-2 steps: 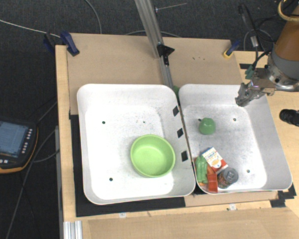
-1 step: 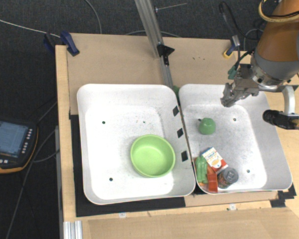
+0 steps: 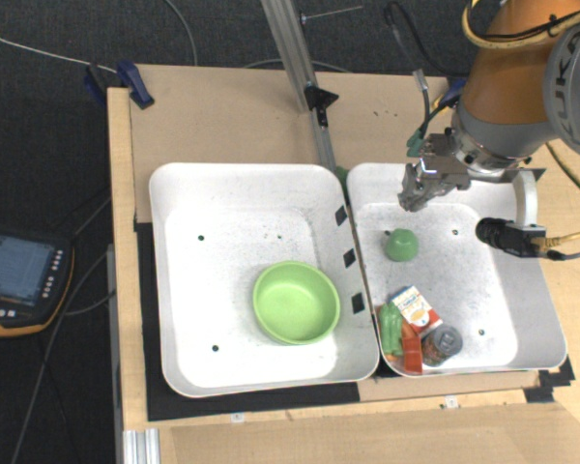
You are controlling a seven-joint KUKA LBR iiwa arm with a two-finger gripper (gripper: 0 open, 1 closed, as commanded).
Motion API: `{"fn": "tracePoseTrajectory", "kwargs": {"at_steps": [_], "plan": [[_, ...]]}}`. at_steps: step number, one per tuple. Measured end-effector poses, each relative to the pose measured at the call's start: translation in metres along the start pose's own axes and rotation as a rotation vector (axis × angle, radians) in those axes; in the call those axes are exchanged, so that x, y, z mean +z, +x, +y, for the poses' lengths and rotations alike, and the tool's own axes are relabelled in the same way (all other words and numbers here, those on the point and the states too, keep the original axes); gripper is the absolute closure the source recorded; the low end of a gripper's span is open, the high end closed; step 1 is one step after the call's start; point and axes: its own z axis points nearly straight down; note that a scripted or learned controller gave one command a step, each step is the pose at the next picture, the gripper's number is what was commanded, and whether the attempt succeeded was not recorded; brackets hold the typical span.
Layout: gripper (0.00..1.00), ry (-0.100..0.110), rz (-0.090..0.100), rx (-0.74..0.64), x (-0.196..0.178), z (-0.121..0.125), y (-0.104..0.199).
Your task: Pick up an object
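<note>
A small green round object (image 3: 401, 246) lies in the right bin (image 3: 503, 288), near its middle left. My gripper (image 3: 413, 198) hangs just above and slightly behind it, at the bin's back left, apart from it. At the right bin's front left lie a small orange and white carton (image 3: 412, 308), a red and green piece (image 3: 400, 341) and a grey round object (image 3: 445, 342). A light green bowl (image 3: 296, 303) sits in the left bin (image 3: 203, 249), toward its front right.
A slanted metal pole (image 3: 295, 46) runs from the top down to the wall between the bins. A black cylinder (image 3: 503, 233) with a cable sticks out at the right bin's right side. A handheld pendant (image 3: 14, 278) lies off the bench at the left.
</note>
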Motion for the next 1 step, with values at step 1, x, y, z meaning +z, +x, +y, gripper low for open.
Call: {"fn": "tracePoseTrajectory", "kwargs": {"at_steps": [1], "plan": [[1.0, 0.001, 0.0, 0.0, 0.0101, -0.0074, 0.0528]]}}
